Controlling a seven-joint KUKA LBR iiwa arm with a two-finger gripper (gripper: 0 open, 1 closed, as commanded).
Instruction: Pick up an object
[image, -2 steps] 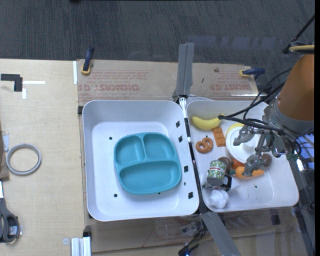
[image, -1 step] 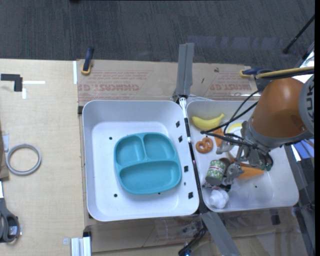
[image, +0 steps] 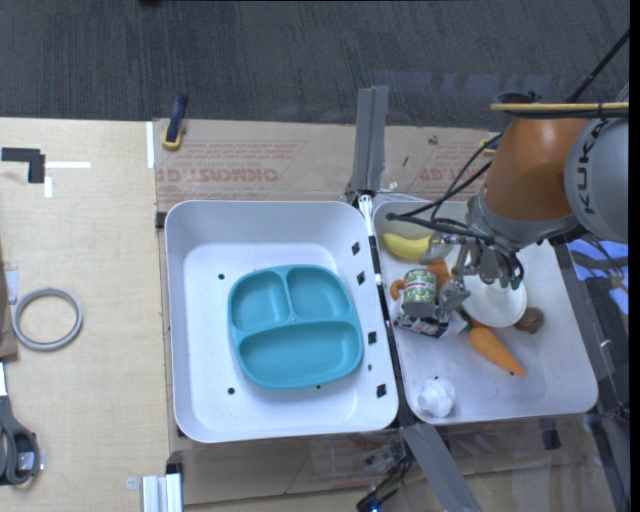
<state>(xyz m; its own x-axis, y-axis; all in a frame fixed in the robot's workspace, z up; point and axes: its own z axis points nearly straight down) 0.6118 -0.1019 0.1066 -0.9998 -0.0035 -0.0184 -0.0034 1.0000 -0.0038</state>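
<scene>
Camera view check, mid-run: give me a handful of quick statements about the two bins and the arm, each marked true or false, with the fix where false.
1. The blue divided plate lies in the left bin. True.
2. The banana lies on the blue divided plate. False: it lies in the right bin, near its top left corner.
3. The gripper is over the right bin. True.
4. The carrot lies outside both bins. False: it lies in the right bin, below the gripper.
5. A roll of tape lies on the bench left of the bins. True.
</scene>
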